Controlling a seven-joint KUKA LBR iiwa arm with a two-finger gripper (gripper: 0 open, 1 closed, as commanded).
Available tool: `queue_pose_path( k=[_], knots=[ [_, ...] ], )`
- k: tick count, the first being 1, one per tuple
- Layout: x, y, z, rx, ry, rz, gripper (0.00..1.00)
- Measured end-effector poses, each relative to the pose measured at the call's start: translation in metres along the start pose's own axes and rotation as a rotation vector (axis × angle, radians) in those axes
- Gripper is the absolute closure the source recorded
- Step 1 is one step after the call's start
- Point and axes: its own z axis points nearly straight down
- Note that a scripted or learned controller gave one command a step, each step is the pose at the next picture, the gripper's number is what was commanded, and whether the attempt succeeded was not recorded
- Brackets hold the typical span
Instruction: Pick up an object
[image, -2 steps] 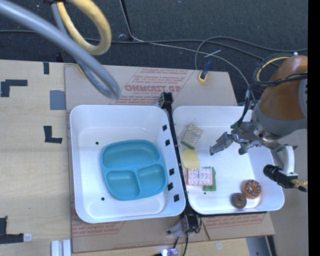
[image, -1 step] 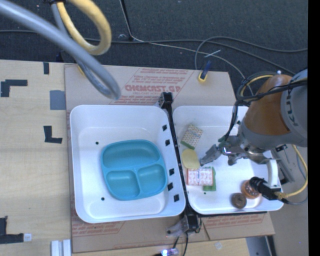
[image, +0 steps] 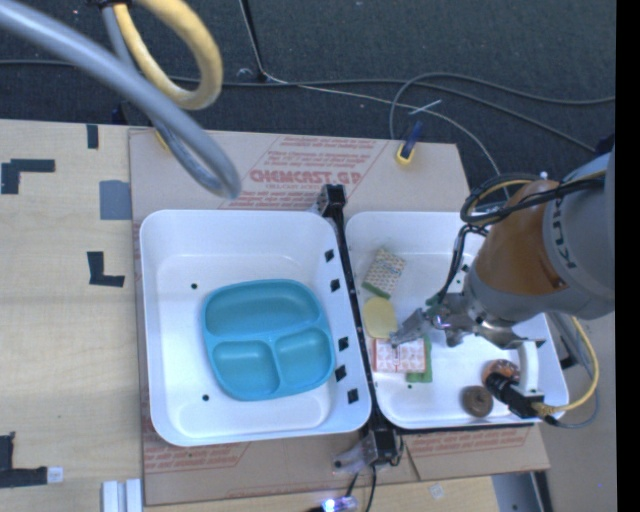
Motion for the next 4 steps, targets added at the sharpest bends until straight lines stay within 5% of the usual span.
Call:
queue_pose_path(
  k=[1,2,4],
  knots=[
    [0.003,0.004,0.014,-0.008,0.007,-0.004,0.0],
    [0.004,0.006,0.001,-0.015,0.007,-0.007,1.0],
    [0.007,0.016,-0.121,-0.008,-0.002,-0.002,1.0]
  ],
)
